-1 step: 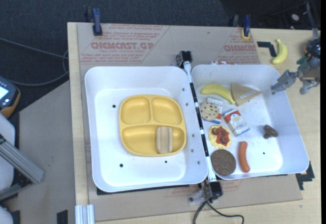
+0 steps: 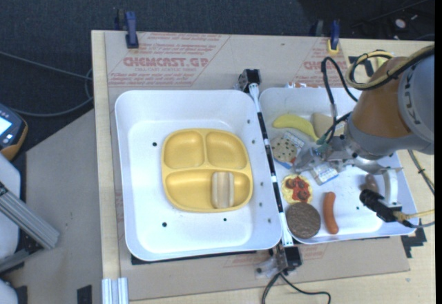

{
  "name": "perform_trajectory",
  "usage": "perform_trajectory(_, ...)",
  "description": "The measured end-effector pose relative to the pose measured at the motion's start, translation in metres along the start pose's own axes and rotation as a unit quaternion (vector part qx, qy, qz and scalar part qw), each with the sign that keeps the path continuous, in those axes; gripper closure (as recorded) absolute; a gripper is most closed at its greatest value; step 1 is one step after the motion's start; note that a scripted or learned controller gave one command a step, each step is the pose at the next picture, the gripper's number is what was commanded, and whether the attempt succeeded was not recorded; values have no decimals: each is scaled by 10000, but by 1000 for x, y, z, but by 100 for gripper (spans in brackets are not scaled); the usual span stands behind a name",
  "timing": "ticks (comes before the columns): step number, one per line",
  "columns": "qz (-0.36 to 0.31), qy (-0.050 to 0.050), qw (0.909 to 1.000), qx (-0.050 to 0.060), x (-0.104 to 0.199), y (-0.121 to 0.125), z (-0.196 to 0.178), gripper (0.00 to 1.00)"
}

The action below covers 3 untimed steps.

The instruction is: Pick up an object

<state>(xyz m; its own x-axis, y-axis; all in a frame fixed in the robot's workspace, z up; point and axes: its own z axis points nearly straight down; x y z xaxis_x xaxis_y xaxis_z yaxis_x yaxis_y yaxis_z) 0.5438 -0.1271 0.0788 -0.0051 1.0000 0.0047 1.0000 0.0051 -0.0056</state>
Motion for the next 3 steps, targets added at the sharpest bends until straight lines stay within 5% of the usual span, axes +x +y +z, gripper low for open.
perform_trajectory(1, -8, -37, 10000, -55, 35, 82, -6, 0)
perform_trajectory(2, 17, -25, 10000, -30, 33, 124, -7, 0)
perform_trajectory(3, 13, -33, 10000, -42, 33, 124, -18, 100)
